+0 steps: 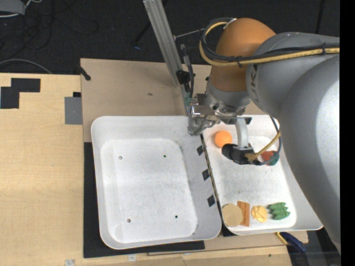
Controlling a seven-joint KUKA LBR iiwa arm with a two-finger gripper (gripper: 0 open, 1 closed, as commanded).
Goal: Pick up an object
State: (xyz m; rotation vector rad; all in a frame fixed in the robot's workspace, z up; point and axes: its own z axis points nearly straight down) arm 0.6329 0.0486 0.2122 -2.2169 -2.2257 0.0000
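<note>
My gripper [195, 125] hangs over the far edge where the two bins meet, at the far-left corner of the right bin [288, 190]. An orange ball [223, 138] lies in that bin, just right of the gripper and apart from it. A small red thing [270, 157] shows further right, partly hidden by the wrist's parts. Along the near edge of the right bin lie a tan round piece [232, 214], a brown slab [244, 212], a yellow lumpy thing [259, 213] and a green thing [279, 210].
The left bin [111, 143] sits beside the right one, their rims touching down the middle. A slanted metal rail [166, 37] rises behind the gripper. The big grey arm [310, 110] covers the right side.
</note>
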